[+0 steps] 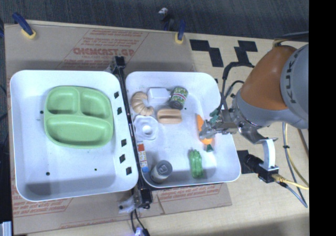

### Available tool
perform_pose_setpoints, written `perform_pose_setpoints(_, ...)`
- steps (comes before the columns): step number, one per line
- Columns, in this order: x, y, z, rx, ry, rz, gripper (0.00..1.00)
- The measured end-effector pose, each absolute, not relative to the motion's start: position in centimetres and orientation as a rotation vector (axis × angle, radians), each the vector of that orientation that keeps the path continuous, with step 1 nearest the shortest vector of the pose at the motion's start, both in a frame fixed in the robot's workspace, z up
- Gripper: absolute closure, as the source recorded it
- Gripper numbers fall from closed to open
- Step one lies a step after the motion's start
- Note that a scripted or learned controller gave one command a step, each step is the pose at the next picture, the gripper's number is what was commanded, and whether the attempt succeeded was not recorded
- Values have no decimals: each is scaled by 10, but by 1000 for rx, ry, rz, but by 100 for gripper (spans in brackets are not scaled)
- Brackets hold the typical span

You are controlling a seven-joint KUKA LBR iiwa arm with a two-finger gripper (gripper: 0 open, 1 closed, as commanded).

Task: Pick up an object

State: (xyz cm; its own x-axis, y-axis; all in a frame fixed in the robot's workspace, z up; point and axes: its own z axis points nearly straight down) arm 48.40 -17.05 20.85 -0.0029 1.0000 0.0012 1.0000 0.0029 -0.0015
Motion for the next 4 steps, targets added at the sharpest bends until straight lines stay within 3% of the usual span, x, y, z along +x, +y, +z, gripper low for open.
perform_pose_setpoints(1, 477, -89, 196, -2211, -2229, 2, 100)
perform_pose_setpoints(2, 476, -133, 203, -2217, -2225, 1, 100)
perform_pose_setpoints(3, 478, -133, 214, -2212, -2232, -1, 100)
perform_pose_setpoints(4, 478, -97, 243, -2217, -2229, -4, 100)
